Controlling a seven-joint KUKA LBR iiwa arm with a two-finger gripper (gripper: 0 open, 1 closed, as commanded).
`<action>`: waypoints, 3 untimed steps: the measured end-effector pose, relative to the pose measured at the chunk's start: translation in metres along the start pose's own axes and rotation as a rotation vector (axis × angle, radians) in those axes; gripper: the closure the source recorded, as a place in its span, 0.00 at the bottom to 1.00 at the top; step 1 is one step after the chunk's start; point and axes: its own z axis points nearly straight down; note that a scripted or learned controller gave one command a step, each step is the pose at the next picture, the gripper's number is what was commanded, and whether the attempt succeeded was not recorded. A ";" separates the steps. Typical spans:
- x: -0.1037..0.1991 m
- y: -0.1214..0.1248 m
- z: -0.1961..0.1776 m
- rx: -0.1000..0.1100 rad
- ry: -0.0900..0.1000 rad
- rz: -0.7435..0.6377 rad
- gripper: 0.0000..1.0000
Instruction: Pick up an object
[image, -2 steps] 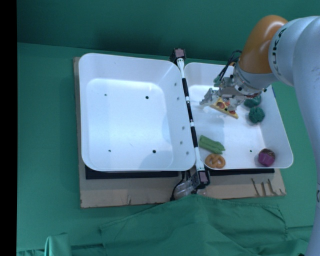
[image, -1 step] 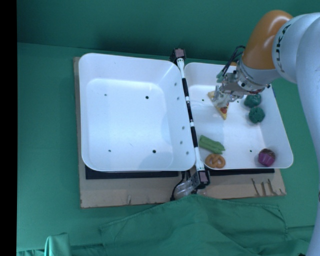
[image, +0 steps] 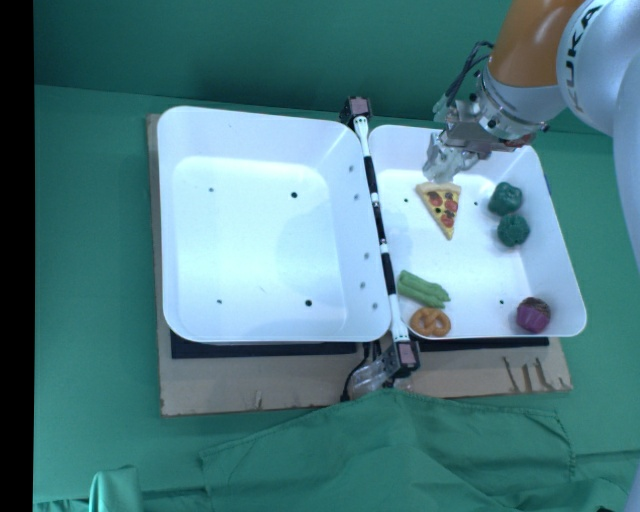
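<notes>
The gripper (image: 440, 170) hangs over the far part of the right bin (image: 560, 270), just above the crust end of a pizza slice (image: 442, 206) lying on the bin floor. Nothing shows between its fingers. Two dark green broccoli pieces (image: 506, 197) (image: 513, 230) lie to the right of the slice. Green beans (image: 423, 289) and a brown pretzel (image: 431, 321) sit near the bin's front left corner. A purple cupcake-like piece (image: 533, 314) rests at the front right.
The left bin (image: 190, 150) stands beside the right one, split from it by a black-and-white divider bar (image: 375, 215). Both rest on a cardboard sheet (image: 250, 385) on green cloth, with a folded cloth (image: 400, 450) in front.
</notes>
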 end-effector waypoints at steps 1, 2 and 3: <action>-0.002 -0.001 0.005 0.008 0.000 0.003 0.00; -0.049 -0.016 0.098 0.018 -0.002 0.010 0.00; -0.047 -0.012 0.079 0.002 -0.003 0.008 1.00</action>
